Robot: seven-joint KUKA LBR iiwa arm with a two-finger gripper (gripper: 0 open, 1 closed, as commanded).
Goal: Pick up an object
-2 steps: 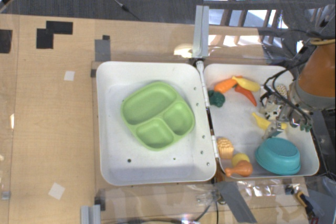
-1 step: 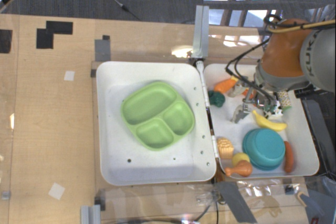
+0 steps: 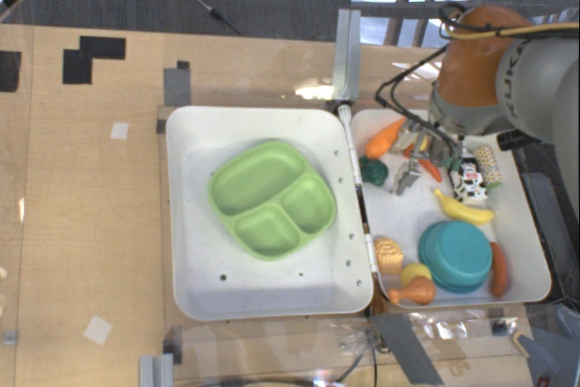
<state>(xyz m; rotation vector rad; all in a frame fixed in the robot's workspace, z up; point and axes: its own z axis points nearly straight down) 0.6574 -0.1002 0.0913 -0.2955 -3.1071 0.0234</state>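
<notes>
- A divided plate lies in the left bin.
- In the right bin, a bowl sits near the front, a banana just behind it.

My bench is lying under me as a pale wooden surface, and two shallow white bins are sitting directly on it, side by side and touching along one edge. Taking the left bin as my landmark, the right bin is sitting just to its right. Black patches are showing on the wood up and well to the left of the left bin — blocky shapes, flat on the surface. A small pale square is lying left of that bin's upper corner, and another pale square is lying below and left of its lower corner.
</notes>
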